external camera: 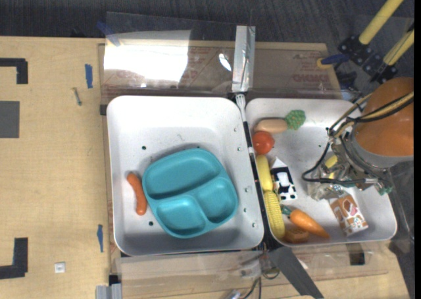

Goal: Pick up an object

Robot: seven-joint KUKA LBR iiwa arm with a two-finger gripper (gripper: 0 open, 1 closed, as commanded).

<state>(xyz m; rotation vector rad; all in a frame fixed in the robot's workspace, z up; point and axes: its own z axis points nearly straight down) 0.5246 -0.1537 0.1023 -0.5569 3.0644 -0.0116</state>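
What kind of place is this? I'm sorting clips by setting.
Most likely a robot lab test bench, not a kitchen: two white bins sit on a plywood bench, toy food such as a plastic carrot and corn fills one, and a teal divided plate the other.

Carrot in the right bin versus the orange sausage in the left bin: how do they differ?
The carrot is fat and tapers to a point; the sausage is thin and evenly narrow. The carrot lies nearly crosswise near the front of the right bin, crowded against the corn cob; the sausage lies lengthwise in the left bin, beside the teal divided plate. Both are orange toy foods.
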